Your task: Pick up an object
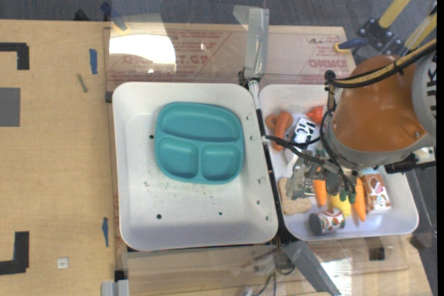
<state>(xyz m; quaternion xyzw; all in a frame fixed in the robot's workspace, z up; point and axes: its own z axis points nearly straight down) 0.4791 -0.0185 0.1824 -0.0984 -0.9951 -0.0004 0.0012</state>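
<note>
The arm's big orange band (378, 107) sits over the right bin (409, 215) at the right of the frame, and it blocks a lot: the upper and middle part of that bin is covered, and the black cables draped off the wrist cross what lies below. The gripper (303, 180) pokes out at the lower left of the orange mass, a dull grey metal piece down among the clutter, and whether it is apart or together I cannot tell, because cables and toys overlap it. Around it, small plastic play food: orange carrot-like sticks (320, 194) just right of the gripper, a yellow piece (342, 204) beside them, a flat tan slab like bread (297, 205) just below it, and a small can with a red label (326, 222) lying on its side near the bin's lower edge. A little printed carton (377, 192) sits further right. Above the gripper, an orange lump (280, 124) and a black-and-white patterned piece (303, 129) are half hidden by the arm. In the left bin (139, 218), smooth white with rounded corners, a teal three-section plate (200, 142) lies flat, well apart from the gripper. Clear plastic sheets rise behind both bins, glare washing out the upper left one.
</note>
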